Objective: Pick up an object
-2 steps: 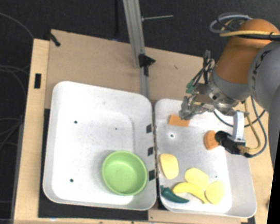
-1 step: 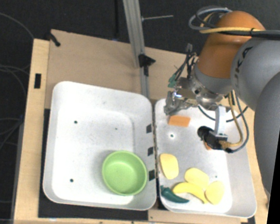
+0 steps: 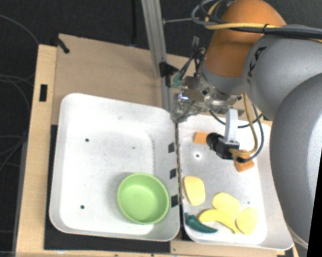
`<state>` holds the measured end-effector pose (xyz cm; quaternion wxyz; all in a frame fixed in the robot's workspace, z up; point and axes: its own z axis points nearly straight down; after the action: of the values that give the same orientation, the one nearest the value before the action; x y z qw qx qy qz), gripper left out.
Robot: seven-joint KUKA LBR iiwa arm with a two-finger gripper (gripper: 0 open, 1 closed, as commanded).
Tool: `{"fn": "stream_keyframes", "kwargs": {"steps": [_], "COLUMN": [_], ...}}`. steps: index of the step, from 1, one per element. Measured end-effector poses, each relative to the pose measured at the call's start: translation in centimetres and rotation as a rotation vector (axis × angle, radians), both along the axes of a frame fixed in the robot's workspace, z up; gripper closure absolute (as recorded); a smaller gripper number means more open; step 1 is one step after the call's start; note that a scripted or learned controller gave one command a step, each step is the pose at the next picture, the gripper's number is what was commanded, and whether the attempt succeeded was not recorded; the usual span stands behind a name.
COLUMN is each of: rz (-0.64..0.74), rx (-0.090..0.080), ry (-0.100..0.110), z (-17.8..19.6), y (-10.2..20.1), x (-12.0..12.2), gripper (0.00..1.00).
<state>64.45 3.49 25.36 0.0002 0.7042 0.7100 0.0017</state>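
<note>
Lying at seven o'clock in the right-hand bin [image 3: 211, 171], the yellow slice [image 3: 194, 190] looks light, stiff and slick; pinching across its narrow width seems safest. The jaws hang at the bin's eleven o'clock; spread or not, I cannot tell.

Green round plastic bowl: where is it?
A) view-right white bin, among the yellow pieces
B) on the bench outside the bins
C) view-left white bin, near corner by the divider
C: the green round plastic bowl sits in the view-left white bin, near corner by the divider; the yellow pieces lie in the other bin.
</note>
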Motion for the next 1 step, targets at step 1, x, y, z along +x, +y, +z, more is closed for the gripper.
{"fn": "stream_keyframes", "kwargs": {"steps": [1], "rz": [-0.002], "rx": [-0.002], "ry": [0.002], "z": [-1.32], "y": [4.12], "x": [0.68], "gripper": [1.00]}}
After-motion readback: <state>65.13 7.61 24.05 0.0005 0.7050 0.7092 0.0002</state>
